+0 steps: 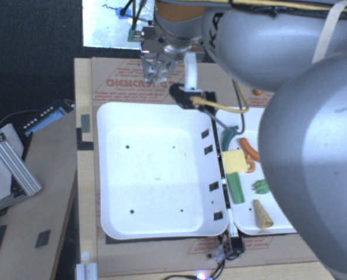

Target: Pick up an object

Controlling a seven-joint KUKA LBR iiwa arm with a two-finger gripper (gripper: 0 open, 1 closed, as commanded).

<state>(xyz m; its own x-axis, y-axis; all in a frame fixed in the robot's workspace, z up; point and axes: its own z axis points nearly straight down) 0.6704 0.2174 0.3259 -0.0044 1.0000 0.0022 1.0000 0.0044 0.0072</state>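
My gripper hangs from the grey arm at the top of the view, above the cardboard just past the far rim of the left bin. Nothing shows under it. The right bin holds the loose objects: a yellow block, a long green piece, an orange-red piece, a teal piece, a small green item and a tan cone. The arm's bulk hides much of the right bin.
A black cable fitting hangs over the left bin's far right corner. The black divider with clips runs between the bins. Metal rails and a dark device lie off the bench to the left.
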